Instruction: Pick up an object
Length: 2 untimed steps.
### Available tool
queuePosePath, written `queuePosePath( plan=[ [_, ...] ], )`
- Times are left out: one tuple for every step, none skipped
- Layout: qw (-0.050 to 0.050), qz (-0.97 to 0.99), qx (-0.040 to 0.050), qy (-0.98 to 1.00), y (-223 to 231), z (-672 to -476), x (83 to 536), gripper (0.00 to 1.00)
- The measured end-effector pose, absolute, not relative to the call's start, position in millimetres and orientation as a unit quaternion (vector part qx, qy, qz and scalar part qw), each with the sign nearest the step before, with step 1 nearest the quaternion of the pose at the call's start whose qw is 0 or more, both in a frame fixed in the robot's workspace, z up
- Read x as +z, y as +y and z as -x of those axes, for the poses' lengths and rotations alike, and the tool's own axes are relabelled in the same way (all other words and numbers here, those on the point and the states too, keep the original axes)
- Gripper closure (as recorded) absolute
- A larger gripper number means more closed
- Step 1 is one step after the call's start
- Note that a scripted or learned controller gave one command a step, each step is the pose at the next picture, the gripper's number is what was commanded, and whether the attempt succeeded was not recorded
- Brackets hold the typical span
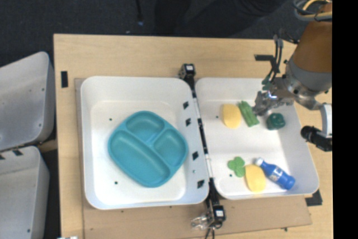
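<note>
The green block (248, 113) is lying just left of and below the gripper (267, 99), whose opening I cannot tell, touching the yellow lump (231, 116), so a closing grab is risking nudging both aside.

Even overhead light, soft blur
</note>
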State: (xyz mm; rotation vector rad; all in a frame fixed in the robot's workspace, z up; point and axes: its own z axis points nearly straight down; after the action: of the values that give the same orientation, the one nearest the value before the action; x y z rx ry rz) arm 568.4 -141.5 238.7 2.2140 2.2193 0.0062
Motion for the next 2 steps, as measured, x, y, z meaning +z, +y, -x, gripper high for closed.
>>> queuePosePath(
  plan=[
    [0.003,-0.706,0.0020,0.708,-143,-569.9,291,1.00],
    [0.001,-0.705,0.0007,0.709,-82,-559.9,285,1.00]
  ],
)
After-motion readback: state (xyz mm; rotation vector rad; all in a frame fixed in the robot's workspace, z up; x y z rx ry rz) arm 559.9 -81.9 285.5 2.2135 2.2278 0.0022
